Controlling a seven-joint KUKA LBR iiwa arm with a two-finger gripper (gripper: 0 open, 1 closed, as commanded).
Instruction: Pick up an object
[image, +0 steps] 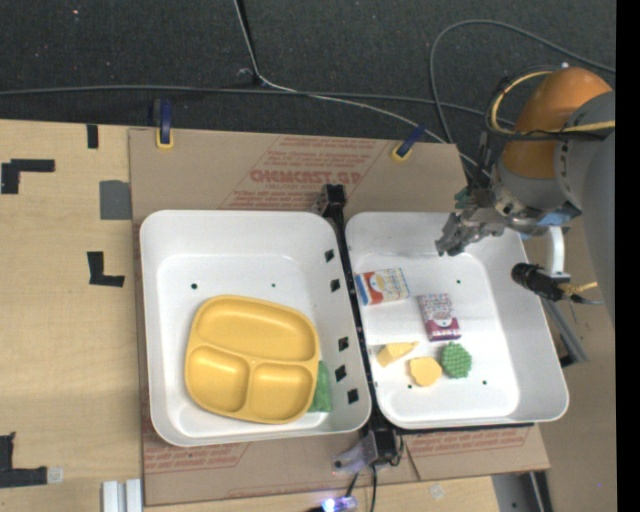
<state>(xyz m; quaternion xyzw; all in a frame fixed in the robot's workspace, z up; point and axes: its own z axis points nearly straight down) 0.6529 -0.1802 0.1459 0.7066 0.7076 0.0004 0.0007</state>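
Camera view, from above at a slant. The gripper (458, 240) hangs over the far right part of the right bin (500, 400), close to that bin's far rim and right wall. Its fingers point down and toward the bin floor; whether they are spread or closed cannot be told, and nothing shows between them.

All objects in this bin lie nearer the camera than the gripper and to its left. Nearest is a small red, white and blue carton (383, 286), lying flat close to the divider between the bins. Just beyond it, nearer the camera, lies a small pink and maroon packet (439, 315). Farther still sit a green bumpy toy (455, 360), a round yellow piece (424, 372) touching it, and a yellow wedge (395, 352) beside that. Bare white floor lies directly below the gripper and along the bin's right wall and near rim.

The left bin (170, 250), well to the gripper's left, holds a yellow compartment tray (250, 355) with a green item (321, 390) wedged between the tray's edge and the bin's right wall. Bare floor runs along that bin's far side.
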